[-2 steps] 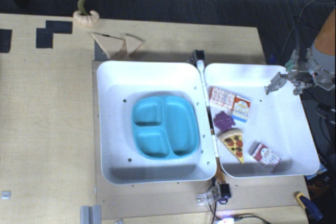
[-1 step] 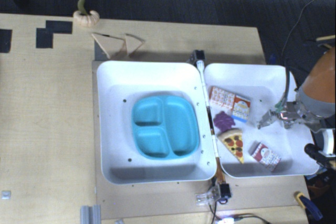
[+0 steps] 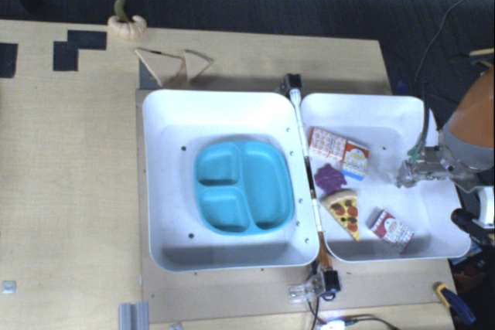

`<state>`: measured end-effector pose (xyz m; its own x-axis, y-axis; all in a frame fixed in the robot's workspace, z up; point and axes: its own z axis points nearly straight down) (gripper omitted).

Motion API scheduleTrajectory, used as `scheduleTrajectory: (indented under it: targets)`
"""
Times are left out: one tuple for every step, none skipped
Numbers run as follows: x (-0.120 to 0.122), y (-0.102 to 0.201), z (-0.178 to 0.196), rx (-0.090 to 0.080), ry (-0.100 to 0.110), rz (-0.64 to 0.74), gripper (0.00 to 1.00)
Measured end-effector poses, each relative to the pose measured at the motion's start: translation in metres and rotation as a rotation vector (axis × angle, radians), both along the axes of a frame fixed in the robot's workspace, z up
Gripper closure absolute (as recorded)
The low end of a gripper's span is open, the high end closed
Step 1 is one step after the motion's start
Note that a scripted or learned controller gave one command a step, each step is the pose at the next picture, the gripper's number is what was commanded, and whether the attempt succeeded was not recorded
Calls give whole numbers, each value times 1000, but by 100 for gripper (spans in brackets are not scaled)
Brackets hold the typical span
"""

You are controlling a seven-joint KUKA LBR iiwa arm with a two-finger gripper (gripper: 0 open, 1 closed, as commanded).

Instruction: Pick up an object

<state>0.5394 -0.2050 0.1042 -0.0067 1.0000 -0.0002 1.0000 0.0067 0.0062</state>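
Status: the pick is not yet done. My hand [image 3: 411,170] is positioned over the right side of the right bin [image 3: 402,110], above the bin floor, with nothing visible between its fingers. Whether the hand is open or closed cannot be determined at this resolution. All candidate objects lie on the bin floor to the left of the hand, apart from it.

Remaining, by my judgement: select one object, descend onto it, close on it, and lift it clear.

Inventory, right bin, four objects:
- One red-and-white carton [image 3: 338,148], near the upper left.
- One purple item [image 3: 331,178], just below that carton.
- One pizza-slice toy [image 3: 344,212], just below the purple item.
- One small red-and-white packet [image 3: 390,229], nearest to my hand, lower centre.

Inventory, left bin [image 3: 166,166]: one blue divided tray [image 3: 244,185] with three compartments.

Bins on the surface [image 3: 69,182]: two.
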Motion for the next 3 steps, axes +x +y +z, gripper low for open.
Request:
scheduleTrajectory:
  targets:
    - [-48,4,86,-1,2,-6,100]
    - [30,64,155,0,1,-1,100]
    - [79,107,78,1,6,0,100]
